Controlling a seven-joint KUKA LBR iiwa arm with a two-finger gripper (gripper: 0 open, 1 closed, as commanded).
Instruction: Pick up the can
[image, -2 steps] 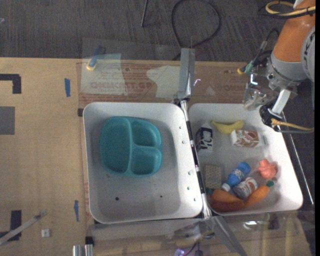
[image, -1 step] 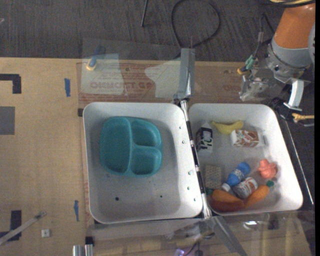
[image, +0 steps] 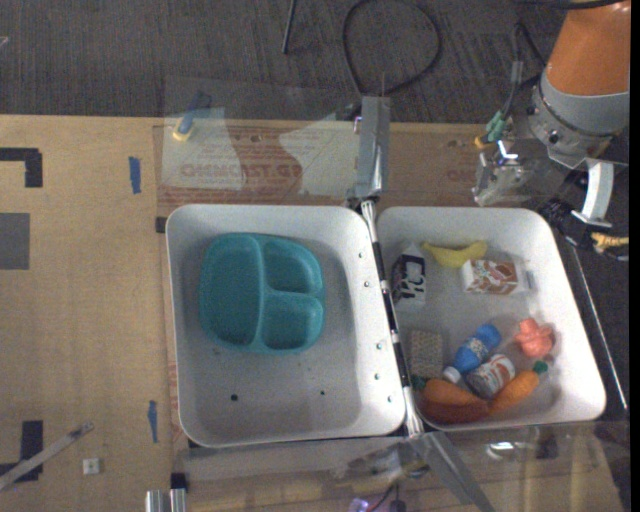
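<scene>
Camera view: both bins seen from above, arm at the upper right.
Gripper: hovers outside the right bin's far rim, nothing visibly held; finger state cannot be told.
Can: lies on its side low in the right bin, between the blue bottle and the carrot, touching both.
Approach: likely best from directly above, fingers across the can's narrow width.
Risk: crowding neighbours may block finger entry.

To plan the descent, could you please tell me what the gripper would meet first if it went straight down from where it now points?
Probably the right bin's far rim: the gripper hangs just beyond it, though depth is unclear. The can lies nearer the front.
</scene>
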